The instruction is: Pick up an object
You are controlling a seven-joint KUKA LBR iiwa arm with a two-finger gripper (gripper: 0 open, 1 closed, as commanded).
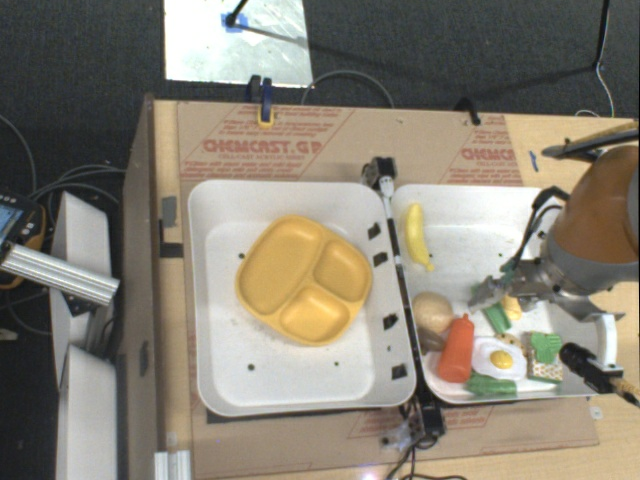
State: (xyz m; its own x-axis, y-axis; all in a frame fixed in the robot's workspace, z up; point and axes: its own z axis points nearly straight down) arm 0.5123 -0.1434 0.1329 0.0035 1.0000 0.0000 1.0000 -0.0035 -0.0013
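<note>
The right bin (470, 206) holds several toy foods. A yellow banana (417, 236) lies near its left wall. A beige potato (432, 313) and an orange-red carrot (457, 348) sit at the front left, with a fried egg (497, 358) beside them. My gripper (503, 293) hangs low over the middle right of this bin, just above a small green piece (497, 319) and a small yellow piece (513, 308). The view does not show anything held in it.
A yellow divided plate (305, 280) lies in the left bin (225, 368). More green pieces (546, 346) and a long green one (490, 388) crowd the right bin's front corner. The arm's orange band (603, 208) covers the bin's right side.
</note>
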